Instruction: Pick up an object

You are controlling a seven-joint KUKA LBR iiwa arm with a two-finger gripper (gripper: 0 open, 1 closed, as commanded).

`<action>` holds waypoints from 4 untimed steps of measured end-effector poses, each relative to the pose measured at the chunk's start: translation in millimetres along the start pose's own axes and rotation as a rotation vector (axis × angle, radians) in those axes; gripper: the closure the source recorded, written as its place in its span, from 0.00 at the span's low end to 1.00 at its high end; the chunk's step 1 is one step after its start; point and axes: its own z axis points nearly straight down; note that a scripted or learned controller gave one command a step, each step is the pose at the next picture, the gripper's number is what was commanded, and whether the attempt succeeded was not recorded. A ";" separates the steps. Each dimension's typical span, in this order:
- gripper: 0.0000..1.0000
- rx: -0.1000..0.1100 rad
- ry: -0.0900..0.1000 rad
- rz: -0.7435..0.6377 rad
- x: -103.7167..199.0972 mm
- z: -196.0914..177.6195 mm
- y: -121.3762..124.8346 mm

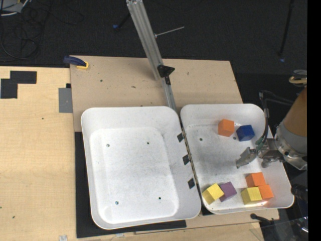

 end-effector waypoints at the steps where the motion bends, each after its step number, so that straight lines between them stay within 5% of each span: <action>1: 0.00 -0.001 0.000 0.001 -8.0 50.3 3.0; 2: 0.00 -0.012 -0.003 0.000 -7.7 92.8 5.1; 3: 1.00 -0.011 -0.001 0.008 -8.4 82.3 4.4; 4: 1.00 -0.010 -0.003 -0.002 -3.2 38.8 2.4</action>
